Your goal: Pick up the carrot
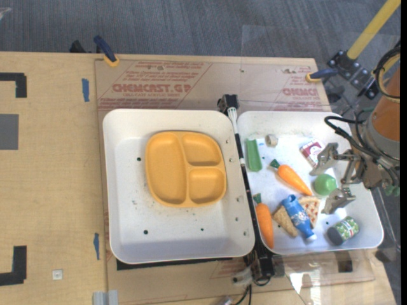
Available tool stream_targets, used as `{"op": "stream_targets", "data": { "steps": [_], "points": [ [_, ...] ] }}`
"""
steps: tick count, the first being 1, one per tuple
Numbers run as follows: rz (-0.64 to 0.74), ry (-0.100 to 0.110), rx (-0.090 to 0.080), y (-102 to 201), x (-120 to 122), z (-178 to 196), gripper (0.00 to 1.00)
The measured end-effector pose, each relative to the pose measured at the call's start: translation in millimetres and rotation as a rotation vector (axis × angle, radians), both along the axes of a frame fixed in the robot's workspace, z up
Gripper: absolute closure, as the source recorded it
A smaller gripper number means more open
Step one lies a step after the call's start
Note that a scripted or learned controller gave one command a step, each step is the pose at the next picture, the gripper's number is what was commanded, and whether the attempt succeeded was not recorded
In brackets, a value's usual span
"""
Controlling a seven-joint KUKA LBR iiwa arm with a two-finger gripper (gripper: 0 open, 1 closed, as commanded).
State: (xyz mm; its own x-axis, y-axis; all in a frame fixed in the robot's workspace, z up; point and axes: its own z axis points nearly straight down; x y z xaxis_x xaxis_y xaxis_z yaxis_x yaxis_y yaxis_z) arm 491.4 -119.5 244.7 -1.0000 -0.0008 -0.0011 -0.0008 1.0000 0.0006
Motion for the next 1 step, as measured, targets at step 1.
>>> {"op": "stream_targets", "data": {
  "steps": [1],
  "points": [
    [-0.019, 0.006, 0.002, 16.0, 46.0, -138.3, 0.00]
  ]
}}
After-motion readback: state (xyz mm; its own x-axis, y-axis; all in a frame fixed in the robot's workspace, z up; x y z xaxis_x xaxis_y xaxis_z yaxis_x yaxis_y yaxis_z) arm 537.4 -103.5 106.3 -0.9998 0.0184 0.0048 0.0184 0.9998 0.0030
